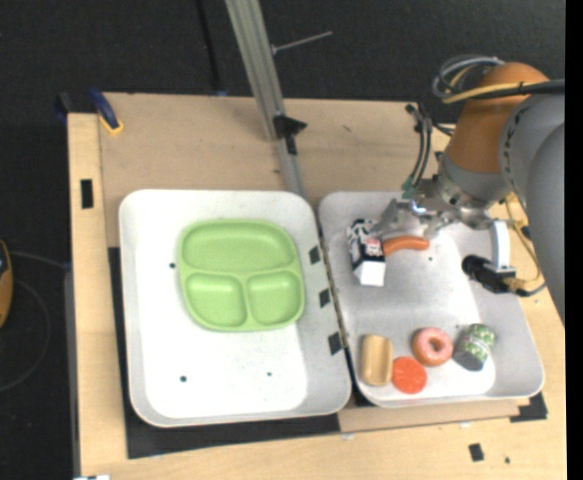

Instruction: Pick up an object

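My gripper hangs low over the upper left part of the right bin, with the arm reaching in from the upper right. A small orange-red elongated piece shows just to the right of the gripper, beside the wrist; whether it is held is unclear. Along the bin's front stand a tan cylinder, a red round piece, a pink donut and a green and dark lump, all well apart from the gripper.
The left bin holds a green divided plate. A grey metal post slants up from between the bins at the back. A black and white fitting with cables sits at the right bin's right side.
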Controlling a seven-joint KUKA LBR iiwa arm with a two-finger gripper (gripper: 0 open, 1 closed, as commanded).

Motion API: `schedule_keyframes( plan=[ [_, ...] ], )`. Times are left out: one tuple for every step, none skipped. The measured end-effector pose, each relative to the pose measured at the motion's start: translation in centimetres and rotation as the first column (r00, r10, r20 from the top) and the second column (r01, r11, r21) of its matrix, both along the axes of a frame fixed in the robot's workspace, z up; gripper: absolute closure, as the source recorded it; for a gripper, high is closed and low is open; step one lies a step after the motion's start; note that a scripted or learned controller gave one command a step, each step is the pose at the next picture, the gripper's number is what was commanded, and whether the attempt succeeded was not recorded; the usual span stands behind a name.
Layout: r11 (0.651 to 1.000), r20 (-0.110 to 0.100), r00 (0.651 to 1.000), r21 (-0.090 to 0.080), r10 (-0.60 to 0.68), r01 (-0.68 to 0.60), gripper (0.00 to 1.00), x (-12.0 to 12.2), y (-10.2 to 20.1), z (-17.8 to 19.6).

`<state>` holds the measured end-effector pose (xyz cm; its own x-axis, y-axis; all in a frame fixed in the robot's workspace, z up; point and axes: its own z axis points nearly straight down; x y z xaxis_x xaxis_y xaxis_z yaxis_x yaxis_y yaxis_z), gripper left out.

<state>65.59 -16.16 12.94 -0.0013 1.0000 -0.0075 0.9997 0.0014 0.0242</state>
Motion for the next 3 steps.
schedule_keyframes(
  plan=[
    [1.000, -0.004, 1.000, 0.001, 0.000, 0.000, 1.00, -0.1, -0.1, 0.7],
    [1.000, -0.018, 1.000, 0.006, 0.001, -0.001, 1.00, 0.8, 0.3, 5.6],
    [1.000, -0.020, 1.000, 0.006, 0.003, -0.003, 1.00, 0.9, 0.1, 8.1]
  ],
)
